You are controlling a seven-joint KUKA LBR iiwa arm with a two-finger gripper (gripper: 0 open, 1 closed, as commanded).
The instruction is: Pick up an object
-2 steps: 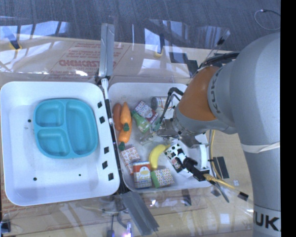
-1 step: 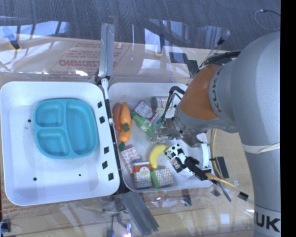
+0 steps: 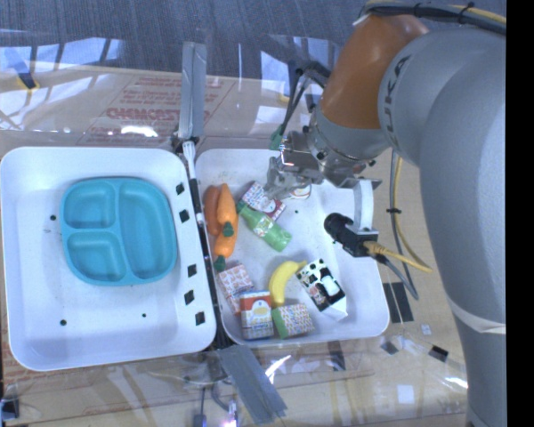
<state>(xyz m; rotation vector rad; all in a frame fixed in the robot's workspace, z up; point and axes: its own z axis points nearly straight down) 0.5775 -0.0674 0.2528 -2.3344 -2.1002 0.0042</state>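
The right bin (image 3: 360, 323) holds several small things. An orange carrot toy (image 3: 221, 213) lies along its left wall, with a green bottle (image 3: 266, 226) beside it. A small patterned packet (image 3: 260, 199) rests near the bin's back. A yellow banana (image 3: 283, 279), a black-and-white carton (image 3: 322, 286) and a few little boxes (image 3: 256, 315) lie toward the front. My gripper (image 3: 283, 180) hangs over the back of this bin, just right of and above the patterned packet. The wrist body hides what lies directly beneath it.
In the left bin (image 3: 18, 327) lies a blue divided plate (image 3: 120, 229). A black divider with clips (image 3: 196, 238) runs between the bins. The arm's grey bulk (image 3: 445, 149) covers the right side, with yellow cable (image 3: 400, 252) trailing near the right bin's edge.
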